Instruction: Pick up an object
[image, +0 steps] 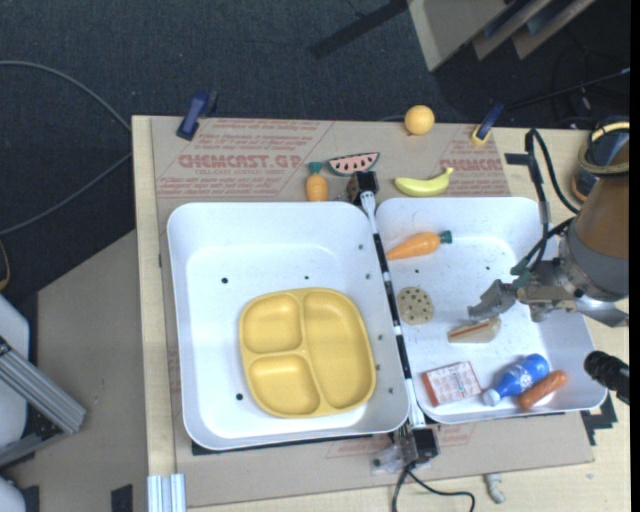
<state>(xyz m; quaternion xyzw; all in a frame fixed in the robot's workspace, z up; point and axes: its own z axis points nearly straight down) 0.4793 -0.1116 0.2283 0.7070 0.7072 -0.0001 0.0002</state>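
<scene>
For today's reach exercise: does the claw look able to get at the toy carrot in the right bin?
Probably yes: the carrot lies alone near the bin's top-left, nothing on it, and the claw hangs in the same bin.

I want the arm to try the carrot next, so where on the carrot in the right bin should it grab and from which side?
Grip the carrot across its thick orange middle, coming straight down from above. It lies flat on the right bin floor, running roughly left to right with its green top at the right end, so the fingers should probably close across its narrow width. It lies apart from the cookie, leaving room either side.
</scene>
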